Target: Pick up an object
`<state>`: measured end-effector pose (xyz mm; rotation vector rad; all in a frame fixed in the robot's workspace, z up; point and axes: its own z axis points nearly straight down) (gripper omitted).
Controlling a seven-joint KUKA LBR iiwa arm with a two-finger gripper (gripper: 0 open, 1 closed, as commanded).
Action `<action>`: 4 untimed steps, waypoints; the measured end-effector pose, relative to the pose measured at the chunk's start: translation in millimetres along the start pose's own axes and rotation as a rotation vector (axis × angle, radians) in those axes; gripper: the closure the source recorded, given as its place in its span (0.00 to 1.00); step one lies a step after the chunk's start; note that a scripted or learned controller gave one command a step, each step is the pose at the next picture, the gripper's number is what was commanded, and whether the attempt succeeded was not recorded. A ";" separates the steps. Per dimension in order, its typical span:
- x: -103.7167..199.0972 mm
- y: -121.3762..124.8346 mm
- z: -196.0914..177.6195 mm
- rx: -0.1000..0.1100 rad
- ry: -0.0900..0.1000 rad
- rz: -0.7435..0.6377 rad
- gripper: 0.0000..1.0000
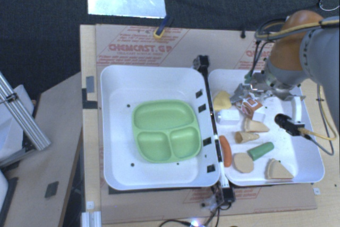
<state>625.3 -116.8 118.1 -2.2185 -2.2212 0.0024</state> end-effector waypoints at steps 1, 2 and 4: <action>0.2 1.0 34.3 -0.004 -0.002 0.001 0.00; 0.0 2.4 21.6 -0.009 -0.002 0.001 1.00; 9.4 9.5 -99.6 -0.010 -0.001 -0.005 1.00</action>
